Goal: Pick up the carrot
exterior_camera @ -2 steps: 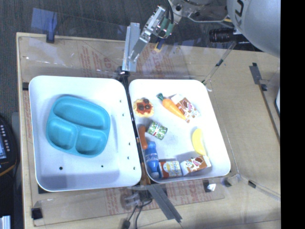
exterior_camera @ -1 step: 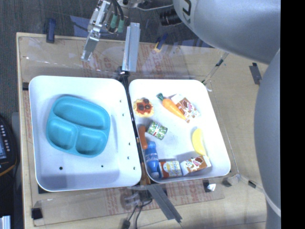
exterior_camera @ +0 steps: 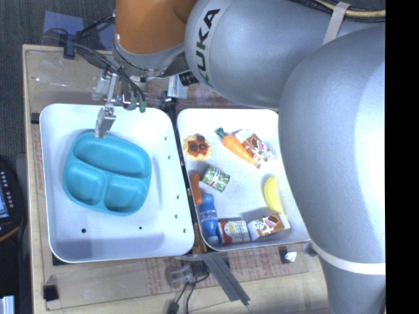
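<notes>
Overhead view of a bench bearing two shallow white bins side by side. The left bin (exterior_camera: 59, 234) holds a blue three-compartment tray (exterior_camera: 108, 172), set toward its upper left. The right bin (exterior_camera: 294, 231) holds the loose items. The carrot (exterior_camera: 234, 146), orange with a green top, lies near the upper edge of the right bin, tilted with its green end toward the upper left; just beside it on the right is a red-and-white snack packet (exterior_camera: 257, 148). To the left of the carrot sits a small pizza slice (exterior_camera: 197, 147). Below that lies a green can (exterior_camera: 215, 178), and a banana (exterior_camera: 273, 194) rests near the bin's right wall. Along the lower left wall lie an orange-red stick-shaped item (exterior_camera: 196, 188) and a blue bottle (exterior_camera: 209, 219), with a small carton (exterior_camera: 234, 230) and another carton (exterior_camera: 270, 224) along the bottom edge.

The grey KUKA arm (exterior_camera: 262, 44) with its orange band (exterior_camera: 147, 12) spans the top of the view. The gripper (exterior_camera: 105, 123) hangs over the upper edge of the left bin, just above the tray's upper left corner, well apart from the carrot. Whether its claw is released or clenched cannot be told.
</notes>
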